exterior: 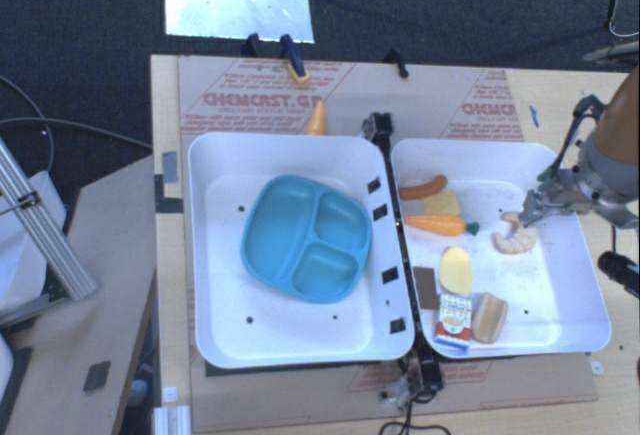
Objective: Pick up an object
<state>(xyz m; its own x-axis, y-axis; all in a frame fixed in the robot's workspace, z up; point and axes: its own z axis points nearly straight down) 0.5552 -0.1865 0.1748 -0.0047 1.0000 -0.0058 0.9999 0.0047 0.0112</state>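
**Right bin, gripper poised over the shrimp-shaped piece**

At the right side of the frame, the gripper point(528, 213) sits low inside the right bin point(570, 333), its tip just above and touching or nearly touching the pale curled shrimp-like toy point(515, 241). How far the jaws stand apart cannot be told at this size and angle, and nothing can be confirmed as held between them. No grasp is recorded.

Judgement on the step in hand: this looks like the descent or closing stage of a pick on the shrimp-like toy. To do it well, the jaws should straddle the narrow body of the curl rather than its ends, go down close to the bin floor before closing, and lift straight up. The piece is curved and smooth-looking, so an off-centre pinch would likely squirt it sideways.

Moving outward: to the left in the same bin lie an orange carrot toy point(434, 224), a reddish sausage toy point(424, 187) above it, and a yellow piece point(456, 270) below. Toward the lower edge sit a small red-and-white carton point(454, 321) and a tan bread-like block point(489, 317), side by side. All stand apart from the gripper.

The left bin point(215, 323) holds a blue compartment tray point(305, 238). An orange cone-shaped item point(316, 118) rests on the board above that bin.
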